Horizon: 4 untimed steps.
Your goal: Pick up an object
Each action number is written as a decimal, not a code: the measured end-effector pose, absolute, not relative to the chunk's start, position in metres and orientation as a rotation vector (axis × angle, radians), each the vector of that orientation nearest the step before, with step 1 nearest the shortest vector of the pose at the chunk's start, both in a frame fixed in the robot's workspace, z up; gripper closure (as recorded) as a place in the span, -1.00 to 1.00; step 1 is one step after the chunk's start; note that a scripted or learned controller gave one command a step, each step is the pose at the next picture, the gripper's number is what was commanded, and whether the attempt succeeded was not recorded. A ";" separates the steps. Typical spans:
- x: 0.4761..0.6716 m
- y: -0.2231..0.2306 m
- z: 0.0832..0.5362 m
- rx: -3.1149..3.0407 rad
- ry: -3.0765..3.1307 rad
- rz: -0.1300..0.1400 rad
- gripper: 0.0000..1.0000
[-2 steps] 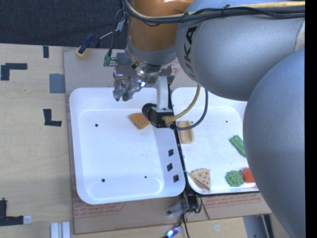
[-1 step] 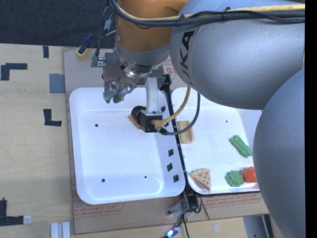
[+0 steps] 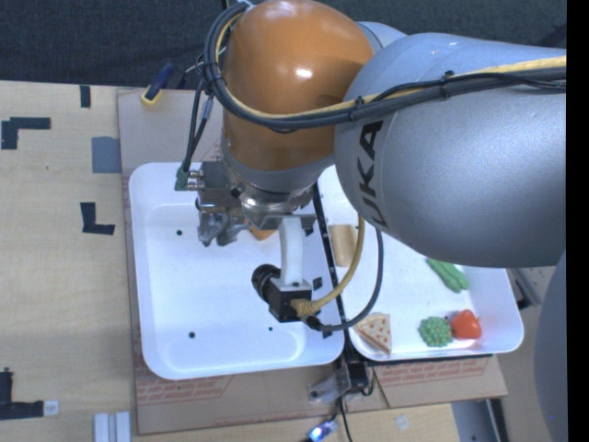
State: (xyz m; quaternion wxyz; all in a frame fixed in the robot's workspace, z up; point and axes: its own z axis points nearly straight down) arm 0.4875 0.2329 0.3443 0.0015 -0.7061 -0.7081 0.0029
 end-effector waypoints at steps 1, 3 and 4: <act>0.580 0.232 0.275 -2.224 -2.221 0.005 1.00; 0.492 0.235 0.086 -2.213 -2.222 0.015 1.00; 0.485 0.172 0.235 -2.228 -2.222 -0.014 1.00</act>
